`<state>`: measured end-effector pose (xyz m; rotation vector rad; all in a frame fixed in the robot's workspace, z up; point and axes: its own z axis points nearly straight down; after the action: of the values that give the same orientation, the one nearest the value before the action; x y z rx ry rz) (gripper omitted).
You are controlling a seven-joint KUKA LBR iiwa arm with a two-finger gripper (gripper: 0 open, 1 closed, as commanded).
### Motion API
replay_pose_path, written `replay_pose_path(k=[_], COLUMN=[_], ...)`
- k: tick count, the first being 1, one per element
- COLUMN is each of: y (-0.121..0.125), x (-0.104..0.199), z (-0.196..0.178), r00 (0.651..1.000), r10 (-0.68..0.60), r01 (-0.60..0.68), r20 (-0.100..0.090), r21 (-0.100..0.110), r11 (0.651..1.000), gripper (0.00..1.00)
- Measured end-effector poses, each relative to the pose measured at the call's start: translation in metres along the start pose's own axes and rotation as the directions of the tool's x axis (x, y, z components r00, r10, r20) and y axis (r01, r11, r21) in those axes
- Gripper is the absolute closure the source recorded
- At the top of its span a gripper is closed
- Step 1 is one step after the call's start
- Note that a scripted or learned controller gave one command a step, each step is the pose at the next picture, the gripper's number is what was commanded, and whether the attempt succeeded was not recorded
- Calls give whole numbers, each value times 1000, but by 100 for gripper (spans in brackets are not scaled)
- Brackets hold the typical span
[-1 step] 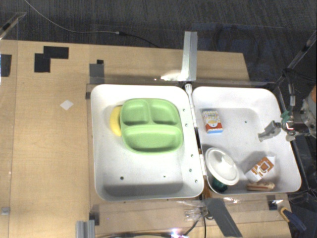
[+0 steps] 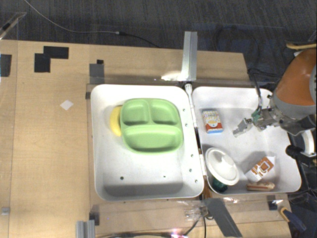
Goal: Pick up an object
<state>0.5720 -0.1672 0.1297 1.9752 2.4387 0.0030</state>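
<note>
In the right bin (image 2: 277, 95) a small orange and white box (image 2: 212, 120) lies near the left wall. A white lid or cup (image 2: 223, 166) sits on a dark green base at the front left. An orange and white packet (image 2: 262, 167) lies at the front right, with a brown stick (image 2: 260, 186) just in front of it. My gripper (image 2: 242, 127) hangs over the middle of this bin, right of the box, with nothing seen between its fingers. The left bin (image 2: 143, 177) holds a green divided tray (image 2: 150, 124) with a yellow object (image 2: 115, 121) tucked under its left edge.
The grey arm with its orange band (image 2: 299, 83) comes in from the right over the right bin's far right corner. A metal post (image 2: 190, 56) stands behind the wall between the bins. Cables run along the bench front.
</note>
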Motion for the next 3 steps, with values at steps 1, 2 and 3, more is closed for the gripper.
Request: replay_pose_path(k=[1,2,3], y=[81,105,-6], x=[61,114,123], z=[34,-58,-56], r00=[999,924,932], r10=[-44,-383,-362], r01=[44,383,362], r20=[5,2,0], r21=[-18,-4,-2], r11=[999,924,932], gripper=[0,0,0])
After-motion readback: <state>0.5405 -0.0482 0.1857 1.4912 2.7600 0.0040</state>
